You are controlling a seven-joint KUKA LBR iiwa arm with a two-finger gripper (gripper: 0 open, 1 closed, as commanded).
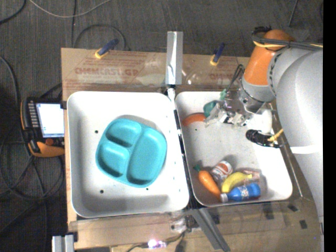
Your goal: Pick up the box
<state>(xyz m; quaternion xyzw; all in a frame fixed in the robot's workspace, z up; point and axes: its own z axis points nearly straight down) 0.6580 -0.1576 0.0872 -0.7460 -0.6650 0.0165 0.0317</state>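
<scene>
While the gripper [227, 114] is being hovered over the right bin [286, 188] | grip state: cannot tell | box unidentified.

You'll find what looks like the box [252, 173], small and pale pink, in the right bin [273, 193] near its front edge. It lies flat, touching the banana [236, 180]; its details are too small to make out.

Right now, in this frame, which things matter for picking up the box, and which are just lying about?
Job in hand: the tool, over the right bin; no clear box, perhaps the small teal item beside the tool.
Lying about: teal divided plate, carrot, can, banana, blue bottle.
</scene>
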